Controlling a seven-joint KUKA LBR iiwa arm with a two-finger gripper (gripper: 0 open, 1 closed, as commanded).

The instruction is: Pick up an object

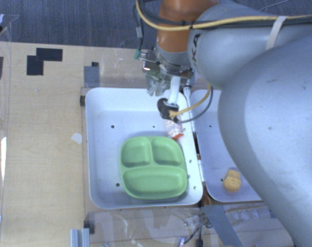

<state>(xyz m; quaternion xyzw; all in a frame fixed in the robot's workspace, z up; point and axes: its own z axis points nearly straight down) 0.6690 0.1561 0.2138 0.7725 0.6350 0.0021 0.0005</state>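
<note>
the pick looks not yet made, as far as this view tells: nothing can be seen lifted, and every candidate rests on a bin floor. the grey metal two-finger gripper [156, 86] hangs over the far edge of the left shallow white plastic bin [102, 138], and whether it is released or clenched cannot be told from here. nearest to it is a small red and white crumpled item [175, 130], close to that bin's right wall, a little nearer the camera than the gripper and at the far right corner of a pale green three-compartment plastic tray [153, 168]. a yellow knobbly corn-like piece [232, 180] lies well apart in the right shallow white bin [211, 152]. by my reckoning the whole grasp is left: descend, clench, lift.
</note>
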